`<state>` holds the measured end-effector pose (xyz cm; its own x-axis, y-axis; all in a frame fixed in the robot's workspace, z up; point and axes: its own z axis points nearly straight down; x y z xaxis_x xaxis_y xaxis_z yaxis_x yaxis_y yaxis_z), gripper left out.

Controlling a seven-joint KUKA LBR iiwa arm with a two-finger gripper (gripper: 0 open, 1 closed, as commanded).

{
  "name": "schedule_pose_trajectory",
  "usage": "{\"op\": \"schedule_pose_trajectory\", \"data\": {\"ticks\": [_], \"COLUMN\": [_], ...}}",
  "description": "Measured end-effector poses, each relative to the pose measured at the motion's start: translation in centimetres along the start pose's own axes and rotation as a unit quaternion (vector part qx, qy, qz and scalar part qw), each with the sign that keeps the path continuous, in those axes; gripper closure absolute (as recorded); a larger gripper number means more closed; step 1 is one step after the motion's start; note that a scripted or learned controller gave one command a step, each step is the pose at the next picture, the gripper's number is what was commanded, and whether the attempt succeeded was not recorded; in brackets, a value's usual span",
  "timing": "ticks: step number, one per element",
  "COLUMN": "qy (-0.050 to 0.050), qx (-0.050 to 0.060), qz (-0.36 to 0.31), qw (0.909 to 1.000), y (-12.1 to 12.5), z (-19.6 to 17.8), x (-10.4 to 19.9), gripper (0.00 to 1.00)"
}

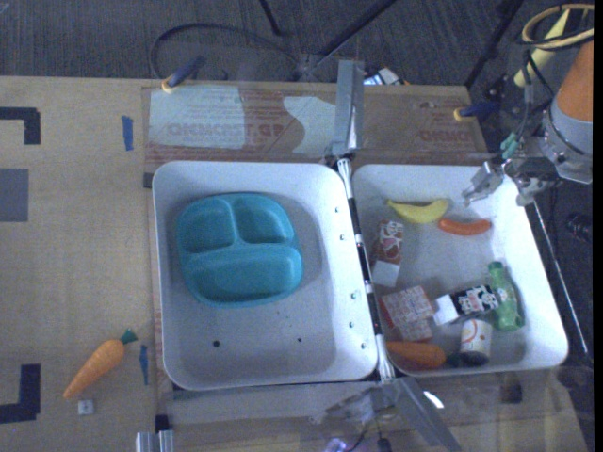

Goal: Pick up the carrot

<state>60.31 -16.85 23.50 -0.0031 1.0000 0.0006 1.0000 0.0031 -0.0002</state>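
Note:
An orange carrot (415, 353) lies at the front of the right bin (542, 281), against its near wall. Another carrot (93, 367), with a green top, lies on the bench outside the bins at the front left. My gripper (497, 192) hovers over the far right corner of the right bin, just above and to the right of a small orange sausage-like piece (464, 225). Its fingers stand apart with nothing between them. It is well away from both carrots.
The right bin also holds a banana (419, 211), a small packet (388, 243), a checked box (407, 311), a cow-print carton (471, 301), a green bottle (504, 296) and a can (476, 339). A teal divided plate (240, 249) sits in the left bin (283, 347).

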Motion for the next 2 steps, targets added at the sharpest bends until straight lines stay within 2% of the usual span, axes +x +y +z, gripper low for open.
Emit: {"op": "schedule_pose_trajectory", "data": {"ticks": [1, 2], "qy": [0.0, -0.001], "qx": [0.0, -0.002], "qz": [-0.169, -0.168], "qw": [0.9856, 0.9859], "y": [-1.7, -1.6], "z": [0.6, -0.5], "x": [3.6, 3.4], "gripper": [0.0, 1.0]}}
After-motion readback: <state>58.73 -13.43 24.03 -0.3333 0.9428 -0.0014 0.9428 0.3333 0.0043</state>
